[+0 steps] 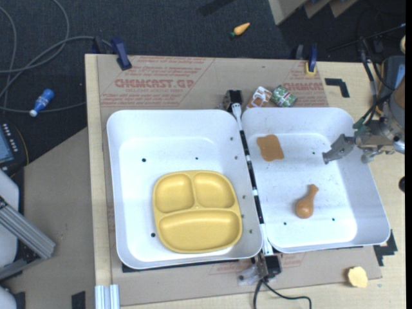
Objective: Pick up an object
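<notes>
The right bin (360, 227) holds two objects: a flat brown toast-like piece (270, 147) near its back left, and a tan drumstick-shaped toy (306, 202) toward the middle front. My gripper (351, 154) hangs over the right bin's right side, open, with nothing between its fingers. One finger (336, 150) points left and down; it is well to the right of the brown piece and above-right of the drumstick. The left bin (129, 140) holds a yellow divided plate (196, 211).
Small printed packets (273, 96) lie on the bench just behind the bins. A yellow lump (357, 276) sits on the bench at the front right. On the floor are an orange bit (241, 28) and a blue bottle (42, 100).
</notes>
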You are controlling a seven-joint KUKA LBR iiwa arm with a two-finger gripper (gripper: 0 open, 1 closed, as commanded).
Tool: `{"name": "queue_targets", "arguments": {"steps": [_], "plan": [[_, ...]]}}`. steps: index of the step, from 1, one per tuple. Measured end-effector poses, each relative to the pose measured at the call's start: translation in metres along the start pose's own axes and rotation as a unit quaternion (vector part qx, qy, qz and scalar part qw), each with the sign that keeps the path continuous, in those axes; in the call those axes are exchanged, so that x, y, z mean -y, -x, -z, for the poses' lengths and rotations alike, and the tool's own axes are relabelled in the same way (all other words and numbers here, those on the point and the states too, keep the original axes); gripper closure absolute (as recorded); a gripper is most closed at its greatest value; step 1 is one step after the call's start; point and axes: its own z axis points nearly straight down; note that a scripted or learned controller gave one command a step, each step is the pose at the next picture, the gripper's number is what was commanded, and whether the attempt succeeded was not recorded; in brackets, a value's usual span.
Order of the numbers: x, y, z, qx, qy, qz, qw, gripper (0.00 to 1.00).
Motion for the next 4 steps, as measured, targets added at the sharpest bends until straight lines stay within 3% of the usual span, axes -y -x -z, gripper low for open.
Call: {"name": "queue_targets", "arguments": {"steps": [1, 2, 3, 4], "plan": [[0.025, -0.026, -0.161, -0.002, -0.004, 0.0, 1.0, 0.0], [0.022, -0.024, -0.143, 0.0, 0.001, -0.001, 1.0, 1.0], [0.017, -0.071, -0.154, -0.002, -0.002, 0.002, 1.0, 1.0], [0.001, -0.16, -0.047, -0.002, 0.006, 0.006, 1.0, 1.0]]}}
